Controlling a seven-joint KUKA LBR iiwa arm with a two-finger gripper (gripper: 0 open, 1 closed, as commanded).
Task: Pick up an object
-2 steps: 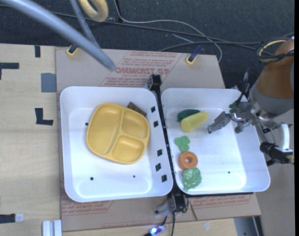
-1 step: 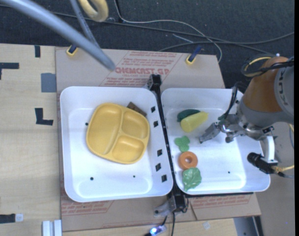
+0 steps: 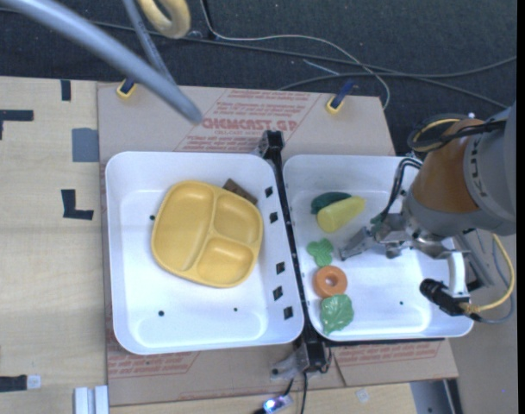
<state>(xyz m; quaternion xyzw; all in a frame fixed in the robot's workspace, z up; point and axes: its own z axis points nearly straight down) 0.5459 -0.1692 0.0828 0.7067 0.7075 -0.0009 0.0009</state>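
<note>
- Nearest the camera, at the lower edge of the right bin (image 3: 434, 324), lies a green leafy toy (image 3: 336, 312), with an orange ring (image 3: 331, 280) touching its upper side.
- Above the ring sits a small green piece (image 3: 320, 252), and beyond it a yellow-and-green corn-like toy (image 3: 337, 210) lies tilted near the divider.
- Gripper (image 3: 353, 247) position: low inside the right bin, reaching leftward from the orange-banded wrist (image 3: 443, 184), tips just beside the small green piece and below the corn-like toy.
- Finger state: the two fingers appear slightly apart, with nothing visible between them; no object is held.
- Step in hand, as judged: approach and alignment over a candidate object; the grasp is not yet made.
- Next move, as judged: a short advance toward the small green piece or the corn-like toy, descent to the bin floor, then closure and lift. The items crowd together, so a neighbour may be nudged.
- Left bin (image 3: 128, 257): holds a yellow compartment plate (image 3: 207, 232), resting partly over a dark object (image 3: 238, 188) at its upper edge.
- Bench surface: both bins rest on a cardboard sheet (image 3: 245, 115) laid on a pale wooden top (image 3: 38, 231).
- Farthest back: dark carpet (image 3: 374, 15) with loose cables (image 3: 331, 63) and a grey pole (image 3: 90, 37) crossing the upper left.
</note>
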